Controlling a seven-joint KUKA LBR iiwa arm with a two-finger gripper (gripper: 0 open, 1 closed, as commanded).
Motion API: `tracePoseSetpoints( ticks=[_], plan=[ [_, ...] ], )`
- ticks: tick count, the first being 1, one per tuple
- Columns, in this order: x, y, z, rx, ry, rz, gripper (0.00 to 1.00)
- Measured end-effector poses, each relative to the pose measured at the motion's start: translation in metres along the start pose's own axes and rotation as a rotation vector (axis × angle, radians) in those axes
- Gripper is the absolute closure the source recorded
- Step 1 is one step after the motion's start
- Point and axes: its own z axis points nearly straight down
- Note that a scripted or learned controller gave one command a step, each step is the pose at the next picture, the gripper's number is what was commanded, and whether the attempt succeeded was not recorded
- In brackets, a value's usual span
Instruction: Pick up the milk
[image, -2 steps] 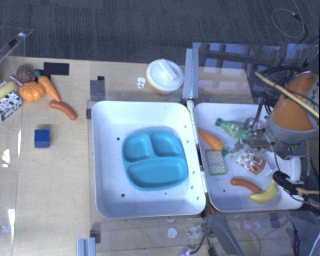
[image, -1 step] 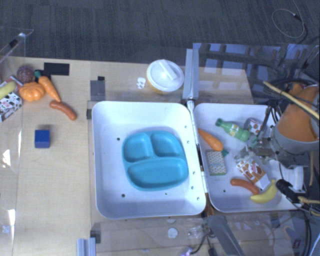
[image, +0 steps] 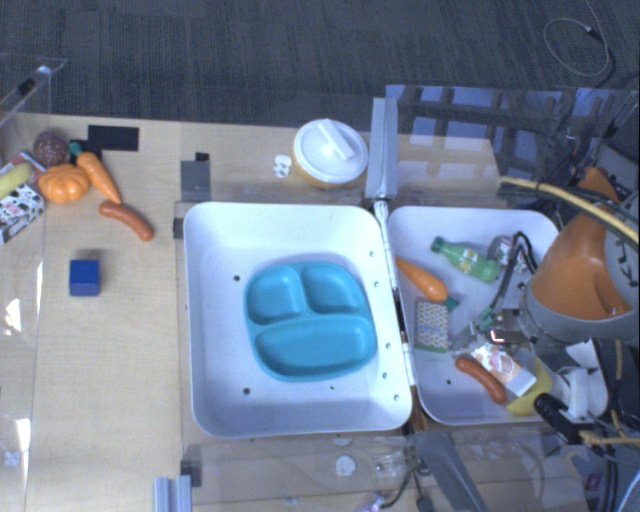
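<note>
Table (image: 120, 330) carried two white bins; left bin (image: 215, 390) held a blue divided tray (image: 310, 320). Right bin (image: 440, 400) held a green bottle (image: 466, 259), a carrot (image: 422, 280), a sausage (image: 481, 378) and the milk (image: 505, 367), a small carton lying flat near the front right. Arm (image: 585, 275) reached in from the right. Tool (image: 497, 330) sat just above the milk, which lay directly toward the bin's front from it, long axis running diagonally left-back to right-front. Whether the tool was apart or together: cannot tell.
</note>
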Motion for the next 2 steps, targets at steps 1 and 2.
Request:
tracePoseSetpoints(
  ticks=[1,2],
  plan=[
    [0.0,0.004,-0.011,-0.01,-0.002,-0.002,1.0],
    [0.026,0.042,-0.108,0.013,0.002,-0.046,1.0]
  ],
)
